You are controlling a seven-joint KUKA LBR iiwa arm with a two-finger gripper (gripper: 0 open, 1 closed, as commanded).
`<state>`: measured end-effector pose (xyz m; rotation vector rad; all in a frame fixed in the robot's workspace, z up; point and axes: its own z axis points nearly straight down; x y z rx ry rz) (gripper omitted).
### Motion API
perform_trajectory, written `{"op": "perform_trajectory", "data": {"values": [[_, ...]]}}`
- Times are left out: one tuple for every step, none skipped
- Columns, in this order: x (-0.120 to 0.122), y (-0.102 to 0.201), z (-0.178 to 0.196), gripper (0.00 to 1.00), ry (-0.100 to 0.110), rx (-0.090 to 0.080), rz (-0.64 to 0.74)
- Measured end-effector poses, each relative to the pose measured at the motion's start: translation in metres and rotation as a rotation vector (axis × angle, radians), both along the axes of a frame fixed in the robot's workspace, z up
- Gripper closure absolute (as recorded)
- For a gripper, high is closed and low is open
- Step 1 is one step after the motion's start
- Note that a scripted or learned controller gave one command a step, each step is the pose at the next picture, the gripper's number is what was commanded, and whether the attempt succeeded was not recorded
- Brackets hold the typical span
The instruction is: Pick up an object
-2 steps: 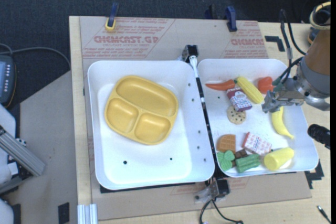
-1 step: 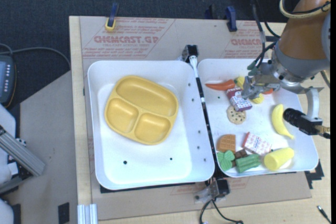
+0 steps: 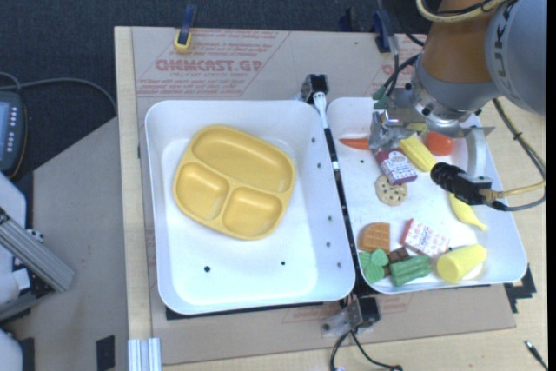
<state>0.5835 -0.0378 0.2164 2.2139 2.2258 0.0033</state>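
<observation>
- Camera view puts the gripper (image 3: 388, 137) low in the right bin (image 3: 512, 235), at its upper-left part; whether it is apart or together I cannot tell.
- Just beside it lie a small purple-and-white packet (image 3: 398, 167), a carrot (image 3: 354, 142) and a yellow corn piece (image 3: 417, 154); nothing is visibly held.
- Judgement: centre over one item, likely the packet, and close only once clear of its neighbours.
- Left bin (image 3: 165, 187) holds a yellow divided plate (image 3: 233, 181).
</observation>
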Motion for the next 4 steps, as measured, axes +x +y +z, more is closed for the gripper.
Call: {"op": "perform_trajectory", "data": {"values": [[0.022,0.038,0.012,1.00,-0.001,0.001,-0.001],[0.036,0.057,-0.001,1.00,0.001,0.000,-0.003],[0.036,0.057,0.001,1.00,0.000,-0.001,-0.005],[0.032,0.042,0.014,1.00,-0.001,-0.001,-0.007]]}}
